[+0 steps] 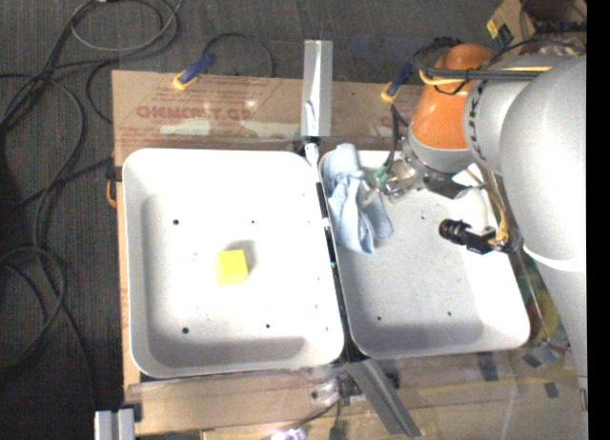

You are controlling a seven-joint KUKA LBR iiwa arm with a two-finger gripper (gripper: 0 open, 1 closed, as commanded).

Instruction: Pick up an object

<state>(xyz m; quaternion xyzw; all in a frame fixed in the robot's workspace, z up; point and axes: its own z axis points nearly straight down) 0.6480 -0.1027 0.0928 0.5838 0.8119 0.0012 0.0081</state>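
Note:
A light blue cloth (351,208) lies crumpled against the left wall of the right bin (448,324), its top edge draped up over the rim. My gripper (379,185) is low at the cloth's upper right edge and seems to touch it. The orange band of the arm (446,119) is just behind it. A small yellow block (233,266) rests alone near the middle of the left bin (162,333), well away from the gripper.
The grey arm body (548,162) covers the right side of the right bin. A black fitting (465,232) juts out over that bin's floor. A metal upright (316,86) stands behind the divide between the bins. Cables lie on the floor at the left.

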